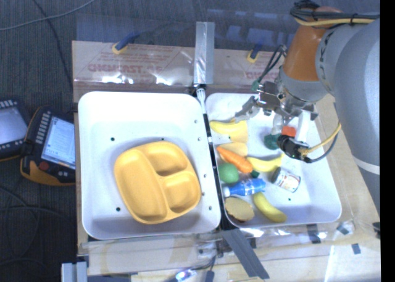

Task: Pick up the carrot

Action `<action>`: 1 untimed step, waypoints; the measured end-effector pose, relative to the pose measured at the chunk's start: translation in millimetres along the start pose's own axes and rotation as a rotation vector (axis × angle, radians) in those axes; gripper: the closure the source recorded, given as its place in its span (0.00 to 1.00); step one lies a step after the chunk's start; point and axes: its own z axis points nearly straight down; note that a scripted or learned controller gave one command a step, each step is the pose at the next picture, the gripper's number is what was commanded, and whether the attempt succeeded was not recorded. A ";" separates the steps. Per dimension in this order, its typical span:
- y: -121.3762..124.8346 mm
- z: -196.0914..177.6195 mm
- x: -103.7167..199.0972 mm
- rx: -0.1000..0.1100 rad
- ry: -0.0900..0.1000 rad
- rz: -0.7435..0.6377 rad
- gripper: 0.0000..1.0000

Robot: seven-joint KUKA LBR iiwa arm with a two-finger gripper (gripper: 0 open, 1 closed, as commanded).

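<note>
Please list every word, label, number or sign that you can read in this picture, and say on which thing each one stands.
No text can be read with certainty.
Red print on the cardboard sheet behind the bins: too blurred to read.
Screen of the handheld pendant left of the bench: too small to read.
Label on the small can in the right bin: blurred.
Label on the blue bottle: too small.
</note>
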 end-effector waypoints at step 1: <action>-65.6 -1.4 31.5 0.001 0.002 -0.098 0.00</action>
